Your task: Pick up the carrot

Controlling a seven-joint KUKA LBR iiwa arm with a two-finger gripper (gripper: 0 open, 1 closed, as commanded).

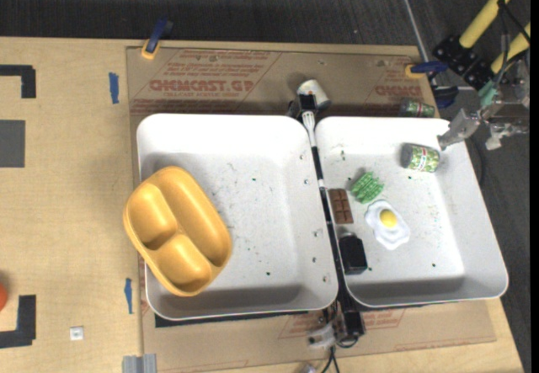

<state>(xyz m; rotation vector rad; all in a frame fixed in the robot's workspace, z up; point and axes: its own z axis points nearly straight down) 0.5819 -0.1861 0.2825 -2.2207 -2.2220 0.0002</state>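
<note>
While the end effector hovers at the right bin's far right rim beside a green can, grip state untellable, no carrot is identifiable among the toys, so it risks seizing the can instead.

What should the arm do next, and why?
Probably lift the tool away from the can: it sits at the right bin's far corner beside that can, and the one orange thing, cut off, lies at the bench's left edge.
</note>
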